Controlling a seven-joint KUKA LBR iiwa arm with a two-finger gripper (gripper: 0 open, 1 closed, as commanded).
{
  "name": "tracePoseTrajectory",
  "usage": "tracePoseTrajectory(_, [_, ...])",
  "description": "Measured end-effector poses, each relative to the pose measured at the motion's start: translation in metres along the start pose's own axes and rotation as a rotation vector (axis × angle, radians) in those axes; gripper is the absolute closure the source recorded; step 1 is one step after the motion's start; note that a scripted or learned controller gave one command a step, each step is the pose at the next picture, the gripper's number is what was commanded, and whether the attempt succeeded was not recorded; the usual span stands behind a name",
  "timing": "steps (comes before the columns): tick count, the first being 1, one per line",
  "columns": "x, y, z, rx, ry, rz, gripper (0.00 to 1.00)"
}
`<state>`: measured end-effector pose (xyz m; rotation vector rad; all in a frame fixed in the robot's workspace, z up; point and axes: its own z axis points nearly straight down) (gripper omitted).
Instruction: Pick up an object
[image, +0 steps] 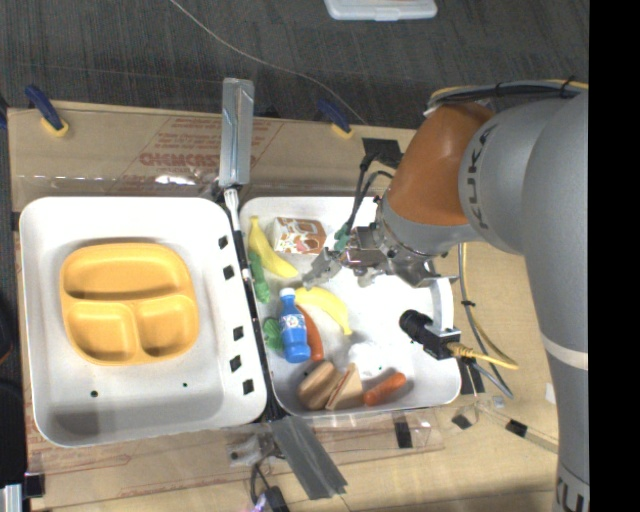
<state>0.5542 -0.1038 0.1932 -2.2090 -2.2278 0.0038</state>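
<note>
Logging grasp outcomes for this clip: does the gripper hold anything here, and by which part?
Cannot be told. The gripper sits low over the right bin, between the upper banana and the lower banana.

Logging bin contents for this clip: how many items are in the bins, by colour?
Yellow: 3 (divided tray, two banana-like pieces)
Blue: 1 (bottle)
Green: 2
Orange-red: 2
Brown: 2
Printed packet: 1
Total: 11

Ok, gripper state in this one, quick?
Gripper: over the right bin, near the bananas; open or shut cannot be told.
</note>
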Motion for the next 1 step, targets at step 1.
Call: tracePoseTrajectory(1, [-0.0339,-0.0049,0.1014,-0.004,-0.002,-0.055,0.0])
